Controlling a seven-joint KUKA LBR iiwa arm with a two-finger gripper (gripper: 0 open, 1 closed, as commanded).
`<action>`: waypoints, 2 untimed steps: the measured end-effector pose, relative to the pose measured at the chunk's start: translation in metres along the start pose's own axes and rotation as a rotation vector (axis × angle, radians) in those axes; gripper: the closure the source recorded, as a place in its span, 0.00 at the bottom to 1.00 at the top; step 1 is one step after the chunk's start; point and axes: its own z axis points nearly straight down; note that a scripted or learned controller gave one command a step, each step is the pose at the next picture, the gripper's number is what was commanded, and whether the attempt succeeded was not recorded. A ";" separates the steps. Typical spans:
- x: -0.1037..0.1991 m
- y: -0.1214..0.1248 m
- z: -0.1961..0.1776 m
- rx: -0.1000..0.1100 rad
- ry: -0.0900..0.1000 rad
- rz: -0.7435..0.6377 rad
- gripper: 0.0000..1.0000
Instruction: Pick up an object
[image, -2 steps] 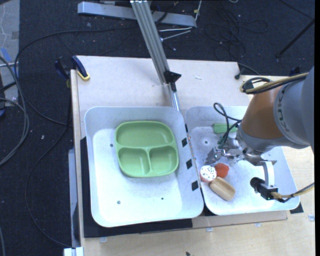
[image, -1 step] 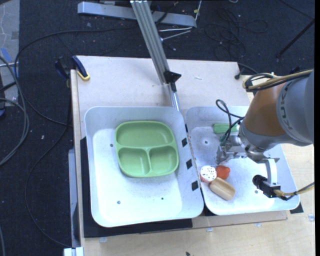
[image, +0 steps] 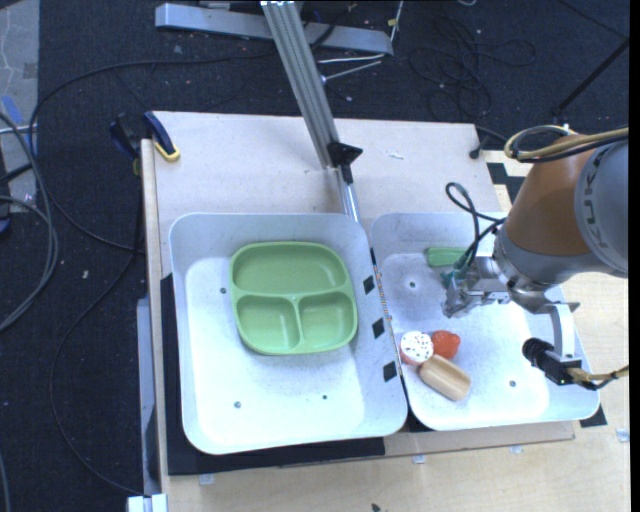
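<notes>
Two white bins sit on our bench, and with our gripper (image: 455, 302) hanging over the right bin (image: 520, 395), fingers too blurred to judge, we should drop squarely over the nearby red object (image: 445, 345).

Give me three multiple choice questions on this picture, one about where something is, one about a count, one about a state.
1. Where is the green plate?
A. left bin
B. right bin
C. on the floor

2. How many sections does it have?
A. two
B. three
C. five

3. How does the tan block lie next to the white ball?
A. stacked on top
B. in another bin
C. close beside it

Answers: 1 A, it lies in the left bin. 2 B, ridges split it into three. 3 C, both lie together in the right bin, below the gripper.
</notes>
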 end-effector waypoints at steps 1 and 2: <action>0.004 0.005 -0.044 -0.001 0.000 -0.004 1.00; 0.004 0.006 -0.087 -0.002 0.000 -0.004 1.00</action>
